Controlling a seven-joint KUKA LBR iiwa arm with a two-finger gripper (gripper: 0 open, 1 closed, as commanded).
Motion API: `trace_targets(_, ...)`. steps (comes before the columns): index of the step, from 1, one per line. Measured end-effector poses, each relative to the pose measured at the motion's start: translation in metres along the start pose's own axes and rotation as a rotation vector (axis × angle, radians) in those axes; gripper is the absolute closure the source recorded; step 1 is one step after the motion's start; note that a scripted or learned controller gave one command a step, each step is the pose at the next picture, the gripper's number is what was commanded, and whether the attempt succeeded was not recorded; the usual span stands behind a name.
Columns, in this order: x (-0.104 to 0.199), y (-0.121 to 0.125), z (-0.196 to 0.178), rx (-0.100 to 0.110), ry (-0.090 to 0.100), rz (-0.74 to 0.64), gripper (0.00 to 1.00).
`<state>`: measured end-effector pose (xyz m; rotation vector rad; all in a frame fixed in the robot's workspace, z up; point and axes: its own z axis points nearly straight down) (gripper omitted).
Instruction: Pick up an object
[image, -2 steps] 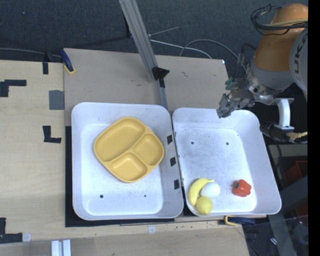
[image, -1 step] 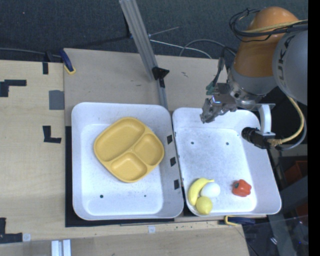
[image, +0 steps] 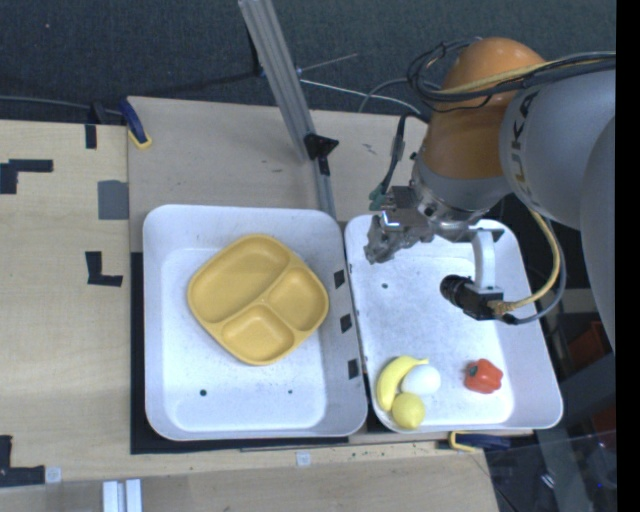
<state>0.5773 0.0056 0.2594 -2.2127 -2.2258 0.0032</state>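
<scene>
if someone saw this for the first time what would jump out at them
Probably the yellow divided plate, lying alone in the left bin. Next, the big grey and orange arm reaching in from the right, its gripper at the far left corner of the right bin. Then the small cluster at that bin's near edge: a banana, a white egg-like object, a lemon and a red piece off to the right.

yellow divided plate (image: 258, 298), red pepper (image: 483, 376), white egg (image: 422, 380), yellow banana (image: 394, 377)
</scene>
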Motion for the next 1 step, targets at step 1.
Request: trace_targets(1,0.0510,-0.0146,0.0201,0.001,0.000,0.000,1.00)
